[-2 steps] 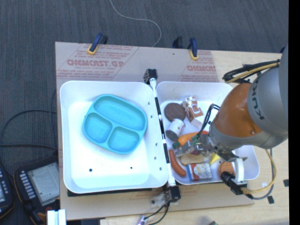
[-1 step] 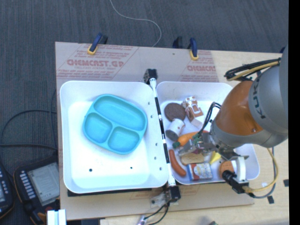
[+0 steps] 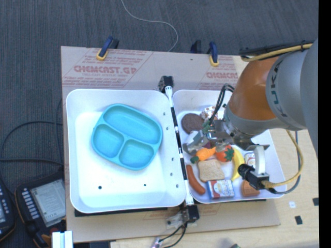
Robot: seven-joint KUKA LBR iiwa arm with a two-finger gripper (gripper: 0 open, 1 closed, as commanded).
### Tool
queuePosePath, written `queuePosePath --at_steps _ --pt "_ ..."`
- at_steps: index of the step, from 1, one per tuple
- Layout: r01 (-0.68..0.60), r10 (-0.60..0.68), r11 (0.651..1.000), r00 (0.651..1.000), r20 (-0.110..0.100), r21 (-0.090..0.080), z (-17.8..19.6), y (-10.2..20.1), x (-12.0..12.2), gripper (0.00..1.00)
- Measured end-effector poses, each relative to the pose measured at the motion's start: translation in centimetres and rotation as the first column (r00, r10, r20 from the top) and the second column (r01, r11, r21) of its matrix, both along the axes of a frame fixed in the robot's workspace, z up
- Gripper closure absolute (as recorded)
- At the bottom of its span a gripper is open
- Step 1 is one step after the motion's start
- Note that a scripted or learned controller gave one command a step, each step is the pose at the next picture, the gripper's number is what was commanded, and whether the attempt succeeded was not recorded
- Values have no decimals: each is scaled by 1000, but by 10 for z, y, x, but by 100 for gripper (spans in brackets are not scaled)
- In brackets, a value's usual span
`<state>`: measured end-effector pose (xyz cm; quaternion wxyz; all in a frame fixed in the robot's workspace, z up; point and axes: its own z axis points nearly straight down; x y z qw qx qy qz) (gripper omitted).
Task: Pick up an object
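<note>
Arm down in right bin over the toy food pile; left bin has the blue tray.

Grey arm with orange band reaches in from the right, its two-finger gripper low in the shallow white right bin, metal fingertips just beside the orange carrot-shaped toy. Can't tell finger spacing or whether anything sits between them. Around it: round brown patty toward the bin's upper left, tan bread slice below the carrot, red-brown sausage along the left wall, yellow banana-shaped piece to the right, small red-and-white labelled packet at the bottom edge. Shallow white left bin has a light-blue three-compartment plastic tray, tilted diagonally, well apart from the gripper.
</note>
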<state>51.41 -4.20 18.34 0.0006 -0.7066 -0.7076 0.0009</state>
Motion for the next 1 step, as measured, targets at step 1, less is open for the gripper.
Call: queuePosePath --at_steps 1 --pt "-1 1 1000 1000 -1 1 0 81 -7 100"
